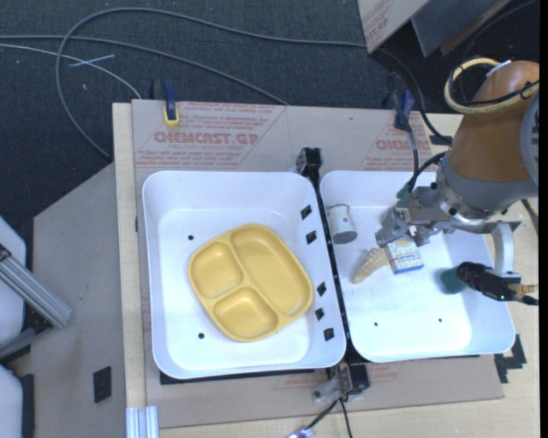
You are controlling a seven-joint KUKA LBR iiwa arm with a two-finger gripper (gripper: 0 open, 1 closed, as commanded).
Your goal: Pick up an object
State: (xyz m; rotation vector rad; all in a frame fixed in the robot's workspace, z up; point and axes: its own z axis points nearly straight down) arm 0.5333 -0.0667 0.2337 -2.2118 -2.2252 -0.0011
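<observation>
Gripper (401, 229) hangs over the right bin (428, 338), just above a small box (405, 257); its grip cannot be told. Tan cone (368, 266), grey can (342, 224) and green lump (450, 280) lie near.

The arm (490, 150) is cut off by the right edge of the picture, and the far right corner of the right bin (411, 321) is covered by it. The upper end of the small box (406, 260) is hidden under the gripper (401, 231), and its print is too small to be read. The right side of the green thing (448, 280) is covered by a robot part, so its shape cannot be told. The cardboard box (387, 21) is cut by the top edge.
</observation>
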